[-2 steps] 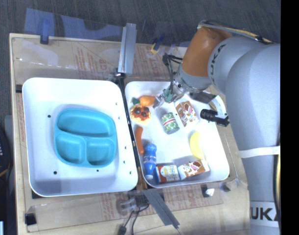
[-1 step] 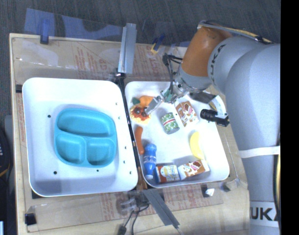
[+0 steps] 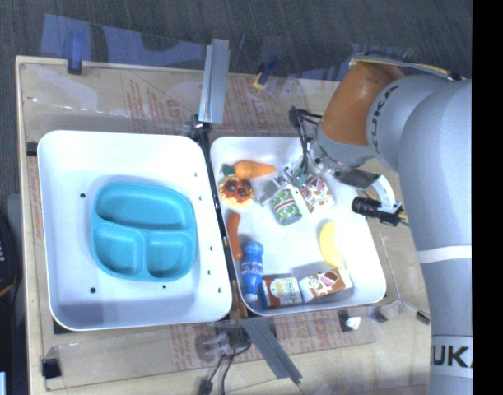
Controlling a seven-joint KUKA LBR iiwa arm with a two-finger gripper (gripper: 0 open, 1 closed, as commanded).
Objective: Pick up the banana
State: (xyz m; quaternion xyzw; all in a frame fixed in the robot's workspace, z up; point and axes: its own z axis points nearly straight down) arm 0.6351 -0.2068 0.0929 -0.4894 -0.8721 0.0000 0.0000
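the pincer [image 3: 303,174] hung low over the far part of the right bin [image 3: 368,295], its tip among small cartons and a can; whether it was spread or pressed together could not be told. just beside it lay a green-topped can [image 3: 286,207] and a small carton [image 3: 319,194], and an orange carrot [image 3: 254,169] to its left. the banana [image 3: 331,243] lay apart from the pincer, nearer the bin's right wall, untouched. a blue bottle [image 3: 251,270] and two juice cartons [image 3: 307,287] sat along the near edge. the left bin [image 3: 62,159] held a blue divided tray [image 3: 145,230].
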